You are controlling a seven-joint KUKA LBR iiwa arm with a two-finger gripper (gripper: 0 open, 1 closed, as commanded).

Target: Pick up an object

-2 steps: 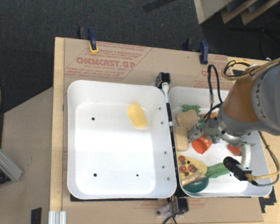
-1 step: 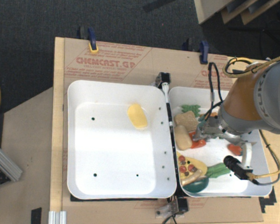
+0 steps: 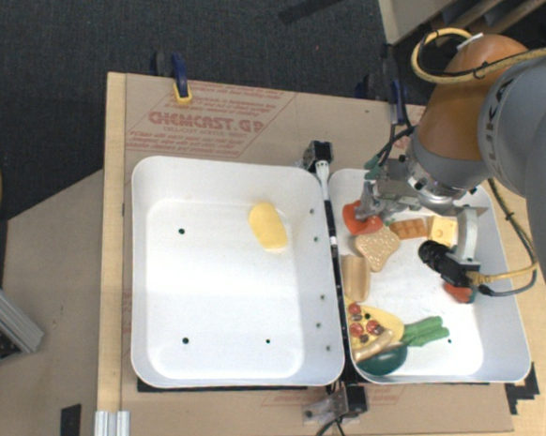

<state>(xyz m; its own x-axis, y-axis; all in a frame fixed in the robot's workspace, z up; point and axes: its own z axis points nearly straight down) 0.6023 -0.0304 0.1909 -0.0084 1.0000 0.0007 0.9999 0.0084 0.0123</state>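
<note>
So from my end the gripper (image 3: 379, 204) is hovering low over the far-left corner of the right bin (image 3: 505, 320), right above an orange-red toy piece (image 3: 356, 216) with a toast-shaped slice (image 3: 376, 248) just beside it, and honestly I cannot tell how the pincer stands. I'd guess those play-food bits are light, stiff and a bit slick. I'd pinch the toast slice across its flat sides, away from the bin wall.
</note>
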